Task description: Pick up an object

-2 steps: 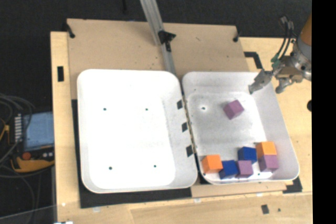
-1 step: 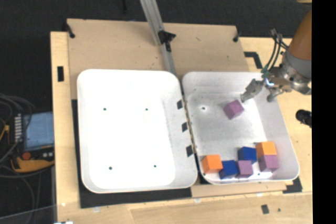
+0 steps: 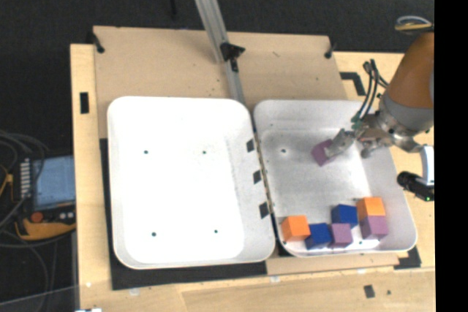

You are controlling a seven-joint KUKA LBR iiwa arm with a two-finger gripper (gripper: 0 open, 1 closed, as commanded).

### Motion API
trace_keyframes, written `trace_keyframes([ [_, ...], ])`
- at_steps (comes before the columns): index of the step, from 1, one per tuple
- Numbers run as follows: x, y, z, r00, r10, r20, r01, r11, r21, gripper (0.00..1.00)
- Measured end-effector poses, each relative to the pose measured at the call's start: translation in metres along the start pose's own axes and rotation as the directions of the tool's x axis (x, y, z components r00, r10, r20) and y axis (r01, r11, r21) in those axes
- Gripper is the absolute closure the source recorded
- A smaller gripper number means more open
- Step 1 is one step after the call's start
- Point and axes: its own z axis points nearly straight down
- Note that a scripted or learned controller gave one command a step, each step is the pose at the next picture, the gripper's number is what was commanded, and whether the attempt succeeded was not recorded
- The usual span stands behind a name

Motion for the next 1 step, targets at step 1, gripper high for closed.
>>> trace_keyframes([
  [1,-0.001,0.0024,-0.0152,1.0,0.003,0.001,-0.003,1.0,-0.01,1.0],
])
